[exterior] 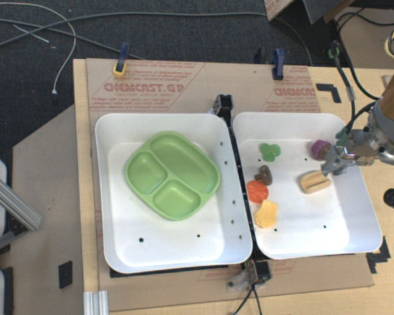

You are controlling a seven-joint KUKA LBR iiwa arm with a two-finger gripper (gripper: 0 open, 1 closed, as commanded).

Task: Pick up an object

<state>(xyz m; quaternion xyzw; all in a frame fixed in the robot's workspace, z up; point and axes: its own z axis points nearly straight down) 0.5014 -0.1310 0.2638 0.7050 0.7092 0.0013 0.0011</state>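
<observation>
Right bin point(354, 238), mid-right of frame: tan block point(314, 182), purple item point(320, 149), green piece point(270, 151), brown, orange, yellow items at bin's left. Tool point(333, 163) just above tan block; grip state can't tell. Left bin: green tray point(172, 174).

A bench point(184, 84) topped with printed cardboard carries two shallow white bins side by side, touching at the middle: the left bin point(118, 241) and the right bin point(354, 235). Two clamps point(122, 59) grip its far edge.
</observation>
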